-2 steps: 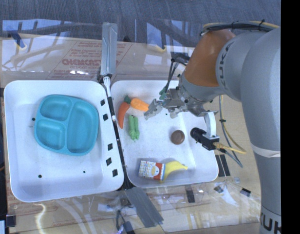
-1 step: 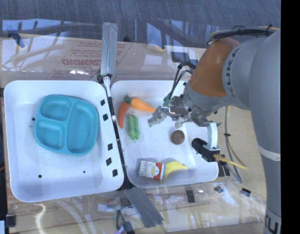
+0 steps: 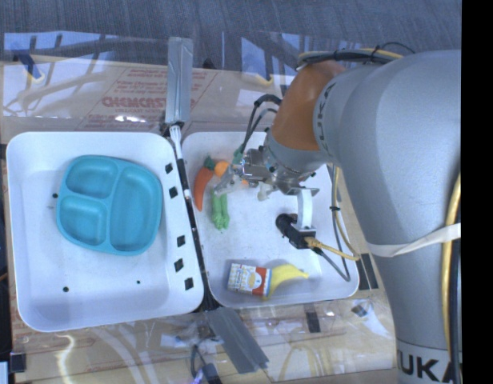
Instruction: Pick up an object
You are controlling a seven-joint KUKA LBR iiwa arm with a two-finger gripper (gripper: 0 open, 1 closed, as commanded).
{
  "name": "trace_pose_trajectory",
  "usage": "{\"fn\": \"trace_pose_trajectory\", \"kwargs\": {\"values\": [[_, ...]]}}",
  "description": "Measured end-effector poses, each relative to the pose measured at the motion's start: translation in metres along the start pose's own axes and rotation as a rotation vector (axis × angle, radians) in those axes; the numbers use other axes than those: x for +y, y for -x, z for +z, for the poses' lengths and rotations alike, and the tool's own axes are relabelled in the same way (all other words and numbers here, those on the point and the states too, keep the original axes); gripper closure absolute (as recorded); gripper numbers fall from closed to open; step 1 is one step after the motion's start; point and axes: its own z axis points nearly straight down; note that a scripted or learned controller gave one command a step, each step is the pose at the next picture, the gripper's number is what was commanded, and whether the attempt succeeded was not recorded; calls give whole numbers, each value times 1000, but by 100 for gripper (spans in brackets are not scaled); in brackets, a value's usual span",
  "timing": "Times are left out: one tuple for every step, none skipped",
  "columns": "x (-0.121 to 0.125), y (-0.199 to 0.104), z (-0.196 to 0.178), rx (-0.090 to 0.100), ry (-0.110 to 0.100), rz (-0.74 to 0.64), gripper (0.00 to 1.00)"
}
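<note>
Gripper (image 3: 245,171): over the right bin (image 3: 334,282), beside the toy carrot (image 3: 202,189); grip state — cannot tell.
Left bin (image 3: 26,238): blue divided plate (image 3: 110,204).

I work in a robotics lab or test cell, not a home. My grey arm (image 3: 406,174) with its orange band (image 3: 302,110) reaches in from three o'clock over a bench (image 3: 110,94) covered with taped-down clear plastic sheeting. Two shallow white bins (image 3: 38,294) sit side by side on it, holding toy food and a blue divided plate (image 3: 110,204). Grey carpet (image 3: 150,2) lies at twelve o'clock.
</note>
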Motion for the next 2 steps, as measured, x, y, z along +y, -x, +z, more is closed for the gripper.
{"fn": "trace_pose_trajectory", "kwargs": {"values": [[-19, -43, -80, 2, 6, 11, 0], [-75, -77, -78, 1, 1, -173, 0]]}}
